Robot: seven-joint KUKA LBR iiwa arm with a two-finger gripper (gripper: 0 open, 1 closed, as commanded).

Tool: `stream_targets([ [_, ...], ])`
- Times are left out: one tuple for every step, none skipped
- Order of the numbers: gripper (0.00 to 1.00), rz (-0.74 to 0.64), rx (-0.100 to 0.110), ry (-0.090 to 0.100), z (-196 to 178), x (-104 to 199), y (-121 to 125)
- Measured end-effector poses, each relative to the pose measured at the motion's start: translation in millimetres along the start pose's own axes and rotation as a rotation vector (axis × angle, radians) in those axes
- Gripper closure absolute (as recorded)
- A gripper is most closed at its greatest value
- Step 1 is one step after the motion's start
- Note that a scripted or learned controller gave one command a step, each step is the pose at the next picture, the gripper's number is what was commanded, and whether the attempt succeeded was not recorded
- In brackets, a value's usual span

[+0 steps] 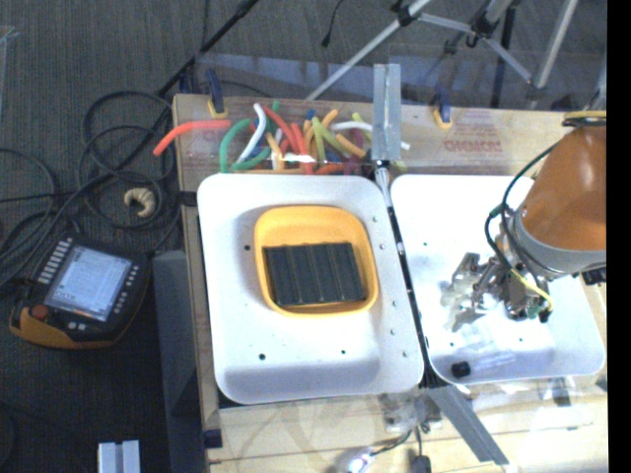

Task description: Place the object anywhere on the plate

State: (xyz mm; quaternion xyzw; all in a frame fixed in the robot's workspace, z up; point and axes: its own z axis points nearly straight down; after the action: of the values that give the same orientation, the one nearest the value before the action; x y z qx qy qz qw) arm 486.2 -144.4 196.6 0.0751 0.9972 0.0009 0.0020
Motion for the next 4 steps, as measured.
stream_targets([
  [1.0, -0.304, 0.0, 0.002, -0.7, -3.9, -35.7],
  [1.0, -0.54, -0.002, 0.003, 17.1, -13.1, -36.0],
  [1.0, -0.8, -0.003, 0.004, 34.3, -16.2, -42.8],
  [1.0, -1.106, -0.004, 0.0, 10.9, -22.3, -34.3],
])
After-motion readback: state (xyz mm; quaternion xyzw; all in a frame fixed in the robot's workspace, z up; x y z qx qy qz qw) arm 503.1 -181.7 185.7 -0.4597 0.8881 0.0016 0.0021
